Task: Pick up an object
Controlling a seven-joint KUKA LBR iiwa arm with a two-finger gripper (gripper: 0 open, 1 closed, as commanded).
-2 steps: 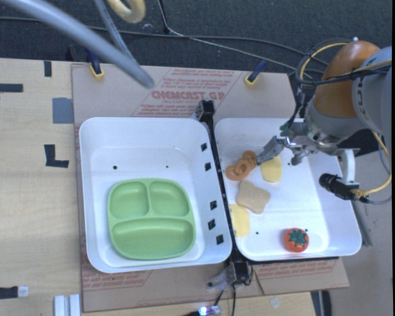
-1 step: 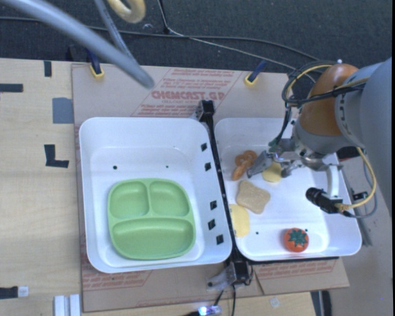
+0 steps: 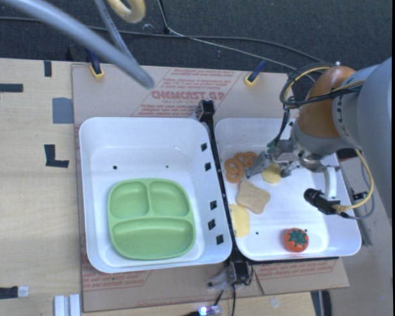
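Arm's reaching into the right bin (image 3: 336,245) with the gripper (image 3: 263,168) low over the food pile, right by the pretzel (image 3: 239,165) and a small yellow piece (image 3: 271,175); can't tell if the fingers are spread or pinching anything. Toast (image 3: 253,197) sits just below, a tomato (image 3: 295,239) near the front edge, and a green plate (image 3: 151,218) is in the left bin (image 3: 99,137).
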